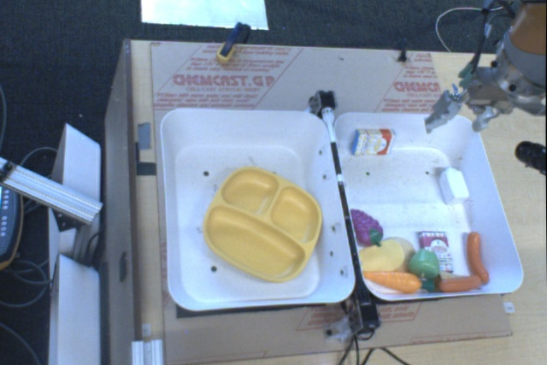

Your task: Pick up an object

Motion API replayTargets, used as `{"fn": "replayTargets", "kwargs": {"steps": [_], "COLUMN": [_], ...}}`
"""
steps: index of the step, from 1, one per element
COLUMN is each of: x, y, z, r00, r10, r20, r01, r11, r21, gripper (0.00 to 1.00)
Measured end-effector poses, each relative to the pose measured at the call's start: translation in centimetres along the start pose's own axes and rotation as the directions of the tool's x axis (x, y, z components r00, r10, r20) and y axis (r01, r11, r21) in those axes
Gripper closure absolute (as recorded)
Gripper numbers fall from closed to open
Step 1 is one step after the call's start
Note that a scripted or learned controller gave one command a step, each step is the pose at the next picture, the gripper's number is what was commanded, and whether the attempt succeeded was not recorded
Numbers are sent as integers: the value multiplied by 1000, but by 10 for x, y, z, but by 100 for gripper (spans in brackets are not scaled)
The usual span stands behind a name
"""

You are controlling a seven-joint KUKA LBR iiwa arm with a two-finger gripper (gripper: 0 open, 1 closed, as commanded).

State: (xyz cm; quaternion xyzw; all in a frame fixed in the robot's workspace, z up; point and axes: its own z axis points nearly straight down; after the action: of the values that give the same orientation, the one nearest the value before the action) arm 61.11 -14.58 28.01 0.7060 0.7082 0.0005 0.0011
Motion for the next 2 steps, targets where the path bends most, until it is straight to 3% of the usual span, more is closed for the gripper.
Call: {"fn": "replayTargets", "kwargs": {"steps": [1,2], "x": [57,53], "y": [54,57], "z": [139,196], "r00": [1000,1000], "r10": [-1,1], "r20": [-3,0], "r01": [1,-1], "r11": [1000,1000], "r21": [6,2], "gripper": [0,0]}}
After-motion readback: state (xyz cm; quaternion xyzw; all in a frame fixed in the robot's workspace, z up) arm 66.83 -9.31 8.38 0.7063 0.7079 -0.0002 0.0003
